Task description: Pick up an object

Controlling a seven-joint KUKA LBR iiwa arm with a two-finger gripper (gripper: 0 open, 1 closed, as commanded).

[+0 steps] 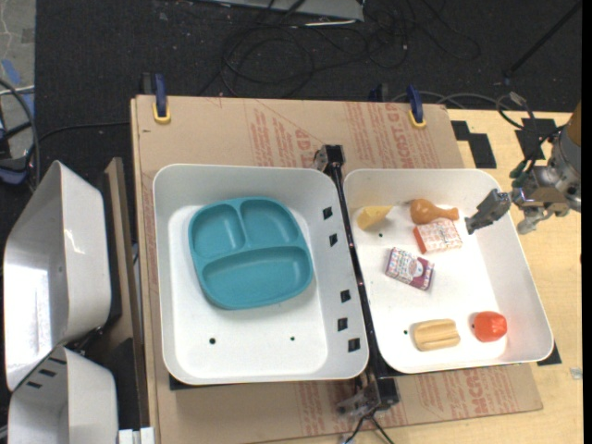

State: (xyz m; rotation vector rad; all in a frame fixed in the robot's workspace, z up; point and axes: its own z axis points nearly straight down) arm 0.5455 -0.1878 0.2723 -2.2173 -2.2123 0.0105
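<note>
The right bin [518,276] holds several small items: a yellow wedge [374,216], a brown drumstick-shaped piece [431,211], a red-and-white packet [437,237], a pink-and-purple packet [410,269], a tan hot-dog bun [435,334] and a red round piece [488,326]. My gripper [509,215] hangs over the bin's upper right edge, open, with nothing between its fingers. One dark finger [487,212] points toward the red-and-white packet, a short gap away from it.
The left bin [176,322] contains a teal divided plate [250,251]. A black divider with clips [347,266] runs between the bins. White containers [51,276] stand off the bench at the left. Cables lie on the dark floor behind.
</note>
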